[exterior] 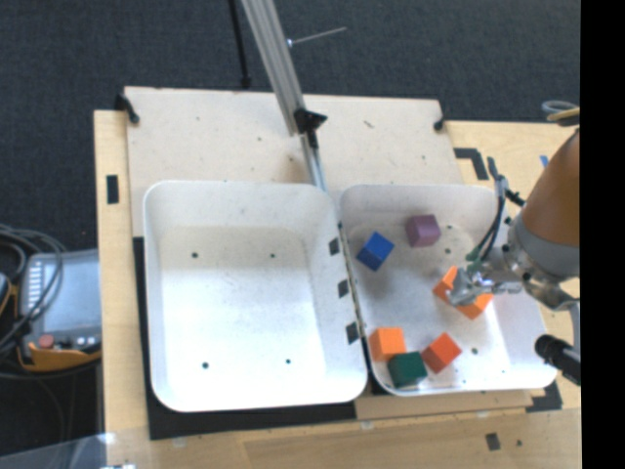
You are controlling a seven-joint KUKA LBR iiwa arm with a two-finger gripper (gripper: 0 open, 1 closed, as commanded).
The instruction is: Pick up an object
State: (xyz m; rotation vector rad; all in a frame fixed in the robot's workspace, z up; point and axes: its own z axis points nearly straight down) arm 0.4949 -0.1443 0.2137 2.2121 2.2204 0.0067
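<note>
In the camera view I saw the gripper (476, 286) low inside the right bin (488, 203), near that bin's right wall. An orange block (467, 304) lay directly under it. I saw two orange patches, one at the gripper's left side and one below it, with the metal fingers crossing between them. I could not tell whether the claw was spread, pressed together, or pinching the block, because the wrist covered the fingertips.

The block looked plain orange and blocky. Its full outline was hidden, so I could not determine a long axis or heading.

Other items in the right bin:
- a purple cube (423, 230) near the far edge;
- a blue cube (375, 251) near the left wall, turned cornerwise;
- an orange cube (389, 341), a green cube (407, 367) and a red-orange cube (442, 351), clustered at the near edge.

The arm (553, 203) was cut off at the right.
</note>
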